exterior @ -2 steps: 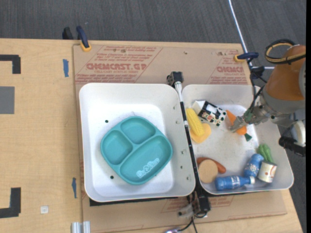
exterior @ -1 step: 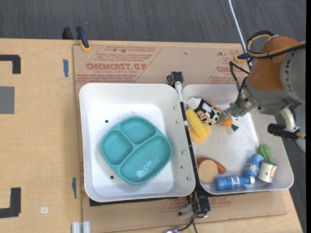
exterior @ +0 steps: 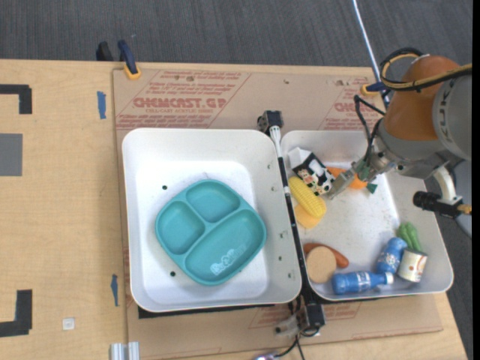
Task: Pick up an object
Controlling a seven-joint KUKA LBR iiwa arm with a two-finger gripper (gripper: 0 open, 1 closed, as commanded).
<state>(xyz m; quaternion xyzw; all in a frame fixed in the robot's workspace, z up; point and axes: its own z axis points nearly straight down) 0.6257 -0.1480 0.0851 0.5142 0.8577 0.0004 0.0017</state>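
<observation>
Reaching down into the right bin (exterior: 442, 272), the claw (exterior: 346, 180) hangs low beside a toy cow (exterior: 313, 175) and a yellow corn (exterior: 308, 196). Whether the claw is open or closed is too small to tell. An orange carrot (exterior: 366, 180) lies just under the arm. Those toys sit packed close, so the claw may bump one away or grab two together.

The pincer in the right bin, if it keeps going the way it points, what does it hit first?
Probably the black-and-white cow toy, just ahead of the pincer, with the yellow corn right beside; depth is unclear.
</observation>
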